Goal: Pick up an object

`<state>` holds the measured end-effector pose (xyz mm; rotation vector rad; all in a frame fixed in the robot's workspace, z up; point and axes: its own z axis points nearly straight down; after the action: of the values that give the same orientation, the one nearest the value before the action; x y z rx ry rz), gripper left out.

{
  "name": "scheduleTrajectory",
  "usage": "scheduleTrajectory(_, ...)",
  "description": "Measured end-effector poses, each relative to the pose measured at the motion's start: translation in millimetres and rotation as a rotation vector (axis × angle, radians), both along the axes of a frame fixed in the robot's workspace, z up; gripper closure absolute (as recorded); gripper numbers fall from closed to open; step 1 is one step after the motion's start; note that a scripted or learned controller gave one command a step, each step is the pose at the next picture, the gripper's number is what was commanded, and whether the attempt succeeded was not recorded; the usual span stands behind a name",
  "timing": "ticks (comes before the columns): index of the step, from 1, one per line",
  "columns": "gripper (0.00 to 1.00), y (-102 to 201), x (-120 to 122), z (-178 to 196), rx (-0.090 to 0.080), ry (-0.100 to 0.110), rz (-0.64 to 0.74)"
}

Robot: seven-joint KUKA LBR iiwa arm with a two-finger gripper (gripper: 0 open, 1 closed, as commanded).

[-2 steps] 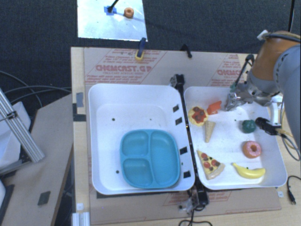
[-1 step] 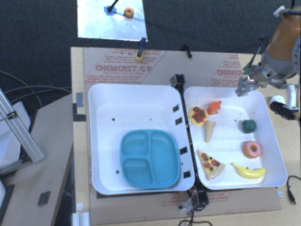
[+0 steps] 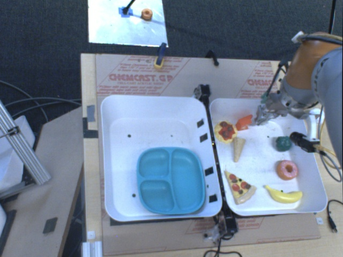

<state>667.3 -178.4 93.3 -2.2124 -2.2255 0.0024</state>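
Observation:
In the right bin [image 3: 316,197] lie a red-orange piece [image 3: 244,122], a small round pizza [image 3: 225,131], a beige cone [image 3: 238,148], a dark green lump [image 3: 282,143], a pink donut [image 3: 287,169], a yellow banana [image 3: 283,195] and a pizza slice [image 3: 239,186]. My gripper [image 3: 263,116] hangs low over the bin's far part, just right of the red-orange piece and close to it. I cannot tell whether it touches that piece. Nothing is seen held in it.
The left bin [image 3: 123,122] holds a blue divided plate [image 3: 171,180]. A black clamp bar [image 3: 209,138] runs along the seam between the two bins. Beyond the bench, a shiny sheet [image 3: 127,16] carries a small orange ring [image 3: 147,14].

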Motion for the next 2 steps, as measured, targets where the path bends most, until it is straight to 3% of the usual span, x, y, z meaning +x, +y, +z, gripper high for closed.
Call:
scheduleTrajectory(1,1.0,3,3,59,-0.003,-0.011,0.0)
scheduleTrajectory(2,1.0,-8,0,-13,-0.001,-0.001,-0.005)
